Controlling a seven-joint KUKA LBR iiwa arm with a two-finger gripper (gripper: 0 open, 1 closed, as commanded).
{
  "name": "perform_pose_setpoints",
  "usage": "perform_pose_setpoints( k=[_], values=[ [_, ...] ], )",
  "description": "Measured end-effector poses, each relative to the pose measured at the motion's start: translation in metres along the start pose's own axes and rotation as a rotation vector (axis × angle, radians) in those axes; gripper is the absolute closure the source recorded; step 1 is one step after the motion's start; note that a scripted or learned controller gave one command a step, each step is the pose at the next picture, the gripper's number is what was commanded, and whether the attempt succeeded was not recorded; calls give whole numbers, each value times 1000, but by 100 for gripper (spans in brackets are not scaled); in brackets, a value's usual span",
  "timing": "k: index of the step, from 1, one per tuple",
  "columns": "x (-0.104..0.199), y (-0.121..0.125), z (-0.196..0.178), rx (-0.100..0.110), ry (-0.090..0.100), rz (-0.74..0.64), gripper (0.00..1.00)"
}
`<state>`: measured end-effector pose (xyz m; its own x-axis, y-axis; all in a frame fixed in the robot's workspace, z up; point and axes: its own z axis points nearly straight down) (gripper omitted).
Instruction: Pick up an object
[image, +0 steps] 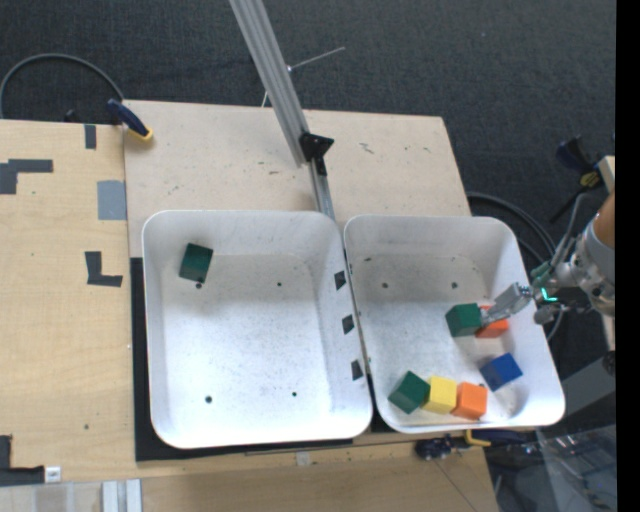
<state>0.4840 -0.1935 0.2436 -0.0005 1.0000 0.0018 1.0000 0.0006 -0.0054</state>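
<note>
One block (196, 262) lies in the left bin (160, 330); six blocks cluster in the right bin (430, 235).

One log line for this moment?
gripper: right bin, at green block | orange piece beside it | grasp: unconfirmed

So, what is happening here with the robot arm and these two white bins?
A grey robot arm reaches in from the right, over the right white bin. Its gripper is low inside that bin, next to a dark green block and a small orange block. I cannot tell if it holds either one. Near the front wall lie a green block, a yellow block, an orange cube and a blue block. The left white bin holds one dark green cube.
</note>
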Motion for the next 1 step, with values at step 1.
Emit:
perform_pose_setpoints(
  k=[1],
  values=[
    [0, 1, -2, -4, -1, -1, 0]
  ],
)
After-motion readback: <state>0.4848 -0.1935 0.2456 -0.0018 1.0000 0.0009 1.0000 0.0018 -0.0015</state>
